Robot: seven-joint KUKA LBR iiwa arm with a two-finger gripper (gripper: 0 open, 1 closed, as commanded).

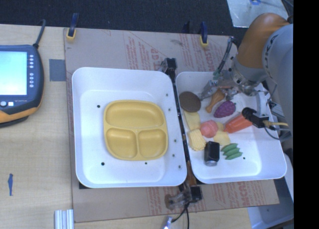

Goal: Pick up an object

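Over right bin (259,165), tool (219,89), lettering unreadable

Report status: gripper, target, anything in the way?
Gripper low at right bin's far edge, nothing seen held. Nearest: brown cone, purple grapes. Toys crowded together.

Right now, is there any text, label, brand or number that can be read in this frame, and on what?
None can be read.
Cardboard sheet under the bins: faint red printing, too blurred to read.
Handheld pendant at the left: small marks below its screen, too small to read.
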